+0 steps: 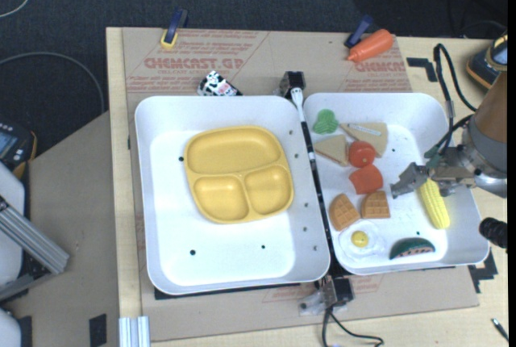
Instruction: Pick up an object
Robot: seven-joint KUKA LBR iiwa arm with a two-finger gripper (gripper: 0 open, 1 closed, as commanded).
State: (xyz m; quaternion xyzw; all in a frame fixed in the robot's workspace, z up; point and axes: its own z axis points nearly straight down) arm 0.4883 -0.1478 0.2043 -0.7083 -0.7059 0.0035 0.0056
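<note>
Over the right bin (451,252) our hand (409,178) hovers low, just beside the corn cob (435,203); we cannot tell its state. We judge the cob light, stiff and slick plastic, apt to roll, so we would take it across its middle. Nearby lie a tomato (362,152) and waffle (375,205).

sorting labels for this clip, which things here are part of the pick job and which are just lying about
Part of the job:
- gripper, low in the right bin
- corn cob beside it
- two tomatoes
- waffle
- fried egg
- watermelon slice

Lying about:
- yellow divided plate in the left bin
- orange clamp
- yellow clamp
</note>
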